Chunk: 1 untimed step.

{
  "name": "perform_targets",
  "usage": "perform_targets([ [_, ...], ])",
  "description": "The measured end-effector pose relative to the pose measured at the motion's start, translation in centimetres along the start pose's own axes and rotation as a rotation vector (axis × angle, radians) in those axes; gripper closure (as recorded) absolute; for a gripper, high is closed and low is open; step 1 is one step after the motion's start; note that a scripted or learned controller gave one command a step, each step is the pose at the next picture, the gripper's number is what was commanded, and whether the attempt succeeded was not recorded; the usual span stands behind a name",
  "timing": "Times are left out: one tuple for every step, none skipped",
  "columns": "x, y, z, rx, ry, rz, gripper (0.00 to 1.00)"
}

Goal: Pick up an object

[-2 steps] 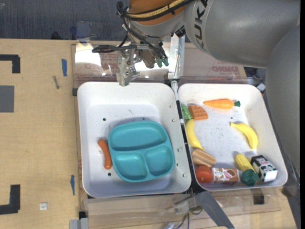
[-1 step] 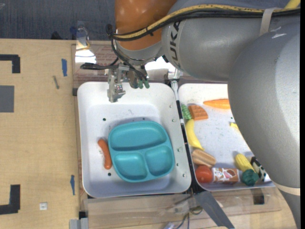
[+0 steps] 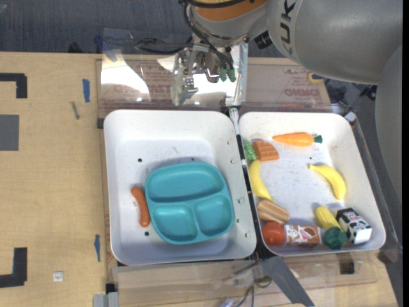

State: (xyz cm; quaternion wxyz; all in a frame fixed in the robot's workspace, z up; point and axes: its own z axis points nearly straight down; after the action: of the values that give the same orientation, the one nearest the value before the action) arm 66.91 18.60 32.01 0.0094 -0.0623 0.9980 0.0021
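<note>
The arm (image 3: pixel 332 24) runs off the top and right edges, so most of it is out of shot. The gripper (image 3: pixel 208 75) is a tangle of metal and cables, can't make out its fingers. Down in the right bin's (image 3: pixel 358 146) corner, the small black-and-white box (image 3: pixel 353 226) has print too tiny to read, and the bottle (image 3: pixel 301 235) label too.

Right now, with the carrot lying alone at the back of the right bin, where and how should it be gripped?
Grip the carrot across its thick orange middle, coming straight down from above. It lies flat and lengthwise left to right, green top toward the right wall, with bare floor on both long sides, so fingers closing front to back should find room.
</note>
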Motion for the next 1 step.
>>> perform_targets([
  [-0.2,4.1,2.82,0.0,0.015,-0.063,1.0],
])
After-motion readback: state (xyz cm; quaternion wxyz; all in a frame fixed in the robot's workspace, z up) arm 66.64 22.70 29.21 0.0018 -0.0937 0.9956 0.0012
